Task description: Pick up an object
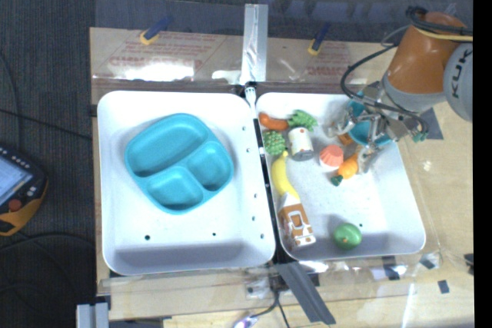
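Hovering: gripper [367, 136] is lowered into right bin [400, 219], near its upper right corner | claw state: cannot be told, fingertips blurred among toys | target: orange toy [349, 169] lies just below gripper, likely chosen as nearest | banana [281, 174] lies left of gripper.

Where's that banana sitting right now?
The banana lies in the right bin, along its left wall. Green grapes are just above it in the view and a small carton just below.
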